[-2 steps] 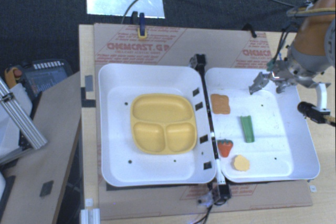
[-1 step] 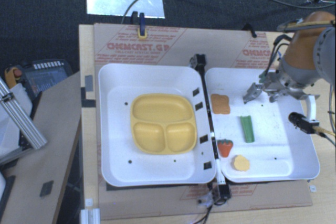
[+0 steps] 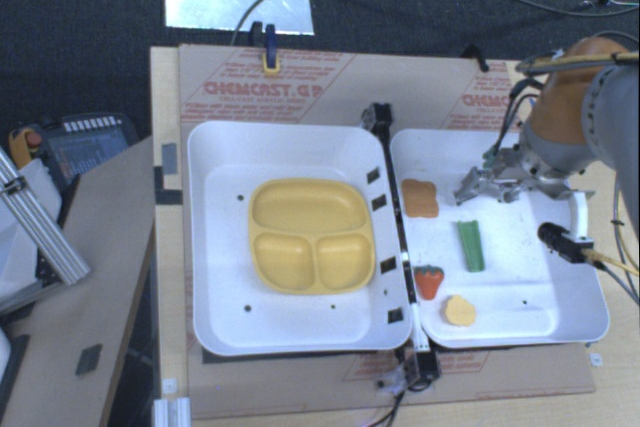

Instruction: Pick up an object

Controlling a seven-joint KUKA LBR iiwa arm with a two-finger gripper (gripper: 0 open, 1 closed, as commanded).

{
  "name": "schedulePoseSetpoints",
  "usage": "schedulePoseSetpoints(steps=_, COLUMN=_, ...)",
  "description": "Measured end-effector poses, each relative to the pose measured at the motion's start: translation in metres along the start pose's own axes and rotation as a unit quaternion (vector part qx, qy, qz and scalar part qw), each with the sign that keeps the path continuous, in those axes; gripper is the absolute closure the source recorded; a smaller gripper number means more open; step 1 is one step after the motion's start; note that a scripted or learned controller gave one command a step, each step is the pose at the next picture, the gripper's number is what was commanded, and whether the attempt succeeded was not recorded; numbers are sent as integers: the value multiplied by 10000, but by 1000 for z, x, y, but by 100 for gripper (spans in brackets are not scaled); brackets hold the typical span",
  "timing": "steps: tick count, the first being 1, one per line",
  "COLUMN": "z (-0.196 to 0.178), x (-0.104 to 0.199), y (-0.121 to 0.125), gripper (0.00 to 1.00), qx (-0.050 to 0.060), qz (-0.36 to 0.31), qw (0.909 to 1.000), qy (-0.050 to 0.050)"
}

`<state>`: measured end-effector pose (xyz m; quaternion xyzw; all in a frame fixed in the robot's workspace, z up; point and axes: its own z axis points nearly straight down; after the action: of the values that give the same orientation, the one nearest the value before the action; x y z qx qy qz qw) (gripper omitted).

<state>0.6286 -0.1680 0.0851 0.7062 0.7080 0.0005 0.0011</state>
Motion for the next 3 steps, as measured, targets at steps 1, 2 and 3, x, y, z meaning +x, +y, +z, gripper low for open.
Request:
schedulePoseSetpoints(steps=1, z=-11, x=0, y=1, gripper=100, qx=-12, qz=0, qw=10000, qy=-3)
schedulePoseSetpoints(steps=2, z=-65, x=-3, y=12, gripper=100, qx=-10, qz=-5, qw=10000, qy=-2)
schedulePoseSetpoints(steps=3, z=-108, x=1, y=11, gripper=100, qx=-8, qz=-11, qw=10000, qy=0)
